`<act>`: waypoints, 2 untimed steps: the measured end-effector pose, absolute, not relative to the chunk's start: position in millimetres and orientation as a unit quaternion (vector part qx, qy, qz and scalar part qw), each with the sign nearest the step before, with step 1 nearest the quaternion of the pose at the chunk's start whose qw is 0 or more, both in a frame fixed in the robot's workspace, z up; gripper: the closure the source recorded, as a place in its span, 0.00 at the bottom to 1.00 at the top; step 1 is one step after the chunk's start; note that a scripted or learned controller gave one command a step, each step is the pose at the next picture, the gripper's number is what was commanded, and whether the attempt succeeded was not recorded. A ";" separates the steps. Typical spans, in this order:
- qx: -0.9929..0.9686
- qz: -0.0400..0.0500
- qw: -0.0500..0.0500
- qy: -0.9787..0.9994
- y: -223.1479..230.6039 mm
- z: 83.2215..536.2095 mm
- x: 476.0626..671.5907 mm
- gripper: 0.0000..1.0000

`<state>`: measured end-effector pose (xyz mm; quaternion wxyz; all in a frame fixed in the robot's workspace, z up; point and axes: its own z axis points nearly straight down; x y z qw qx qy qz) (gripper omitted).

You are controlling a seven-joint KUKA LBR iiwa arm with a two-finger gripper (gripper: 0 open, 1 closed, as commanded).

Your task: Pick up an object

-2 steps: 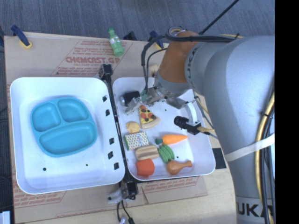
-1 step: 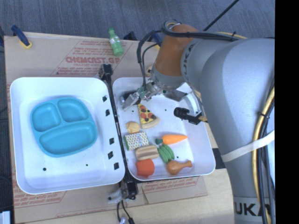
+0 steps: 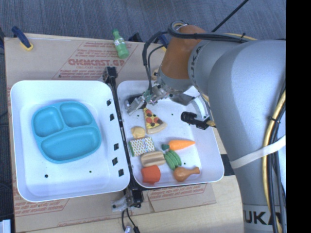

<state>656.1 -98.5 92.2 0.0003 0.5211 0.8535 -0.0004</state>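
Red and round, a toy tomato (image 3: 151, 174) lies at the near edge of the right bin (image 3: 216, 165), and a brown drumstick (image 3: 184, 173) lies beside it, towards the arm's side. Just behind them are a hot dog bun (image 3: 152, 158) and a green vegetable (image 3: 171, 159), close together. An orange carrot (image 3: 181, 144) lies across the far end of the green vegetable. A checkered cracker (image 3: 141, 145) is touching the far side of the bun, and a small pale yellow piece (image 3: 138, 132) is just behind the cracker.

Further back, the pizza slice (image 3: 153, 121) lies flat on the bin floor, apart from the other toys. The hand (image 3: 138, 102) is low over the far part of this bin, just behind the pizza slice and near the wall between the two bins. It holds nothing that I can see, and I cannot tell if it is open or closed.

The grey arm (image 3: 233, 96) comes in from the right and bends down towards the bin, with its orange band (image 3: 179, 50) above the wrist.

The left bin (image 3: 19, 93) carries a blue divided plate (image 3: 65, 130). Behind both bins, a small green bottle (image 3: 120, 44) lies on the cardboard of the desk (image 3: 77, 64).
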 end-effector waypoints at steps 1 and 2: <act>0.521 0.000 0.000 0.853 -98.5 92.2 656.1 0.00; 0.412 0.000 0.001 0.911 -44.5 192.3 657.0 0.00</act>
